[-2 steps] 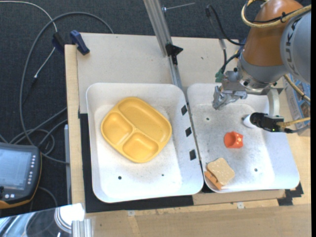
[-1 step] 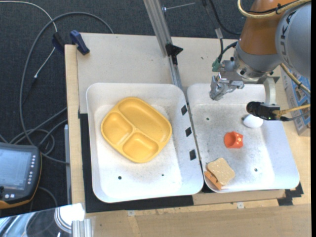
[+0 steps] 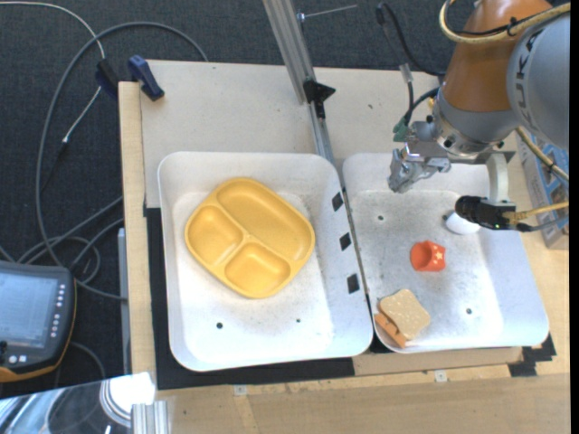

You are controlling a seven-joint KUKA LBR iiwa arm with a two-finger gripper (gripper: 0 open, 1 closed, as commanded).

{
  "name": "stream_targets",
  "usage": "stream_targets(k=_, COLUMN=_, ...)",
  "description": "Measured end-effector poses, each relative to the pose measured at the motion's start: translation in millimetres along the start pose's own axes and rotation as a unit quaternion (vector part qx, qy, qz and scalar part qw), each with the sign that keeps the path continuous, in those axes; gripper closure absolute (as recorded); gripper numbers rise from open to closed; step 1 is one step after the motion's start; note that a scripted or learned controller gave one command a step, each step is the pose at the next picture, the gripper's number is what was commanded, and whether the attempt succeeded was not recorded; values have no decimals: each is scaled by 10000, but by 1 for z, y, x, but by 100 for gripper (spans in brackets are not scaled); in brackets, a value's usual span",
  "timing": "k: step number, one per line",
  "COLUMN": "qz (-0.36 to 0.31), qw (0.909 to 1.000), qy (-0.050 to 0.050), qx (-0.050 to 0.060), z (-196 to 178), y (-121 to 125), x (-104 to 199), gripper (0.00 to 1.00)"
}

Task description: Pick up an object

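Dark carpet, pincer (image 3: pixel 404 177) above right bin (image 3: pixel 507 324), "KUKA" partly legible on arm (image 3: pixel 543 61)

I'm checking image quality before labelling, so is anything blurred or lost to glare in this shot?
Camera view: even lighting and soft shadows; the yellow plate and red object are sharp; the gripper is slightly soft; the white bins look bright but not washed out.

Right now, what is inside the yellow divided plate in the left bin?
The yellow divided plate in the left bin shows three bare compartments with nothing in them. Whatever lies under the plate is covered.
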State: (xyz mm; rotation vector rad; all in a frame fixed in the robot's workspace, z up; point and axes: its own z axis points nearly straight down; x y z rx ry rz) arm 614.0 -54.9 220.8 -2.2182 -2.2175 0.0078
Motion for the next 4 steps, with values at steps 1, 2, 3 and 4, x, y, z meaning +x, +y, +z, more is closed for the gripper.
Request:
stream_targets(k=1, qz=-4, qw=10000, qy=3, qx=4, z=21, y=-7, x=1, gripper=100)
stream_targets(k=2, qz=16, qw=10000, qy=8, qx=22, z=51, y=-65, x=-36, gripper=100)
stream_targets(k=3, qz=6, qw=10000, qy=-10, qx=-44, z=26, y=-44, x=-69, gripper=100)
stream_targets(k=4, qz=-24, qw=10000, qy=-15, qx=-81, z=-150, y=7, x=-44, gripper=100)
